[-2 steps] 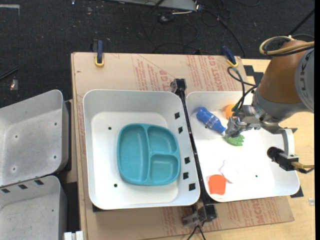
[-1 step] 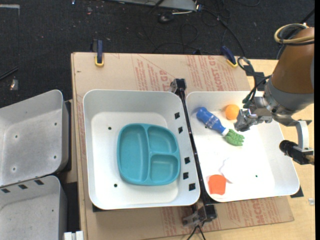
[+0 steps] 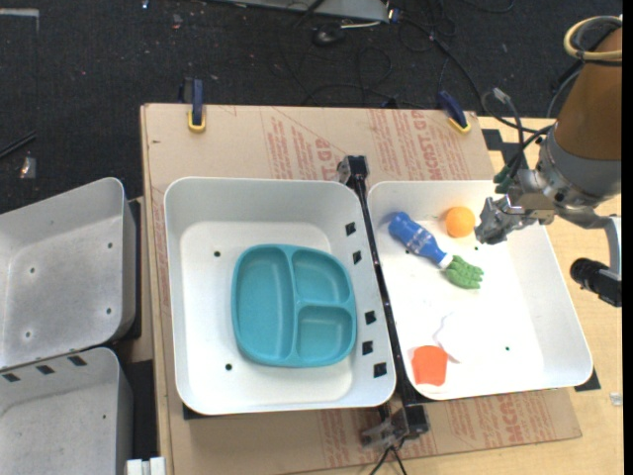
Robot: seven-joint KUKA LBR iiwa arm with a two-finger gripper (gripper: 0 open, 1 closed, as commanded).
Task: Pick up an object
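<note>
On a cardboard-topped bench [image 3: 297, 142], two white bins [image 3: 198, 216], dark speckled floor [image 3: 89, 77]

— What's in the left bin [image 3: 188, 265]?
— A divided tray [image 3: 294, 305], lying near its middle.
— And the right bin [image 3: 554, 305]?
— A ball [image 3: 458, 222] at the back, a brush [image 3: 435, 251] just left of it, a cup [image 3: 429, 365] near the front edge. The gripper [image 3: 492, 228] hangs just right of the ball.

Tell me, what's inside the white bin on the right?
The right bin holds an orange ball, a blue brush with green bristles and a small orange block. The gripper hangs beside the ball, hiding the floor beneath it.
</note>
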